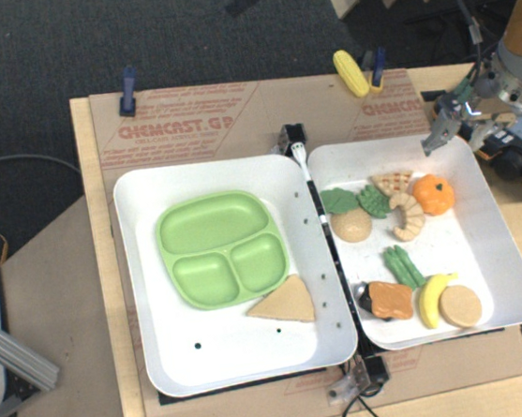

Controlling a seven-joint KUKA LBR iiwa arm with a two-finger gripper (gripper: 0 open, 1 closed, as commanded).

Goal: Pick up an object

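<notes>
Over the far right corner of the right bin hangs the gripper, its state impossible to judge from this angle, seemingly holding nothing. Nearest lies the orange toy. Approach stage, I judge: next, descend squarely over one piece.

On the worktop, a yellow clamp sits beyond the right bin; a blue clamp beyond the left bin
</notes>
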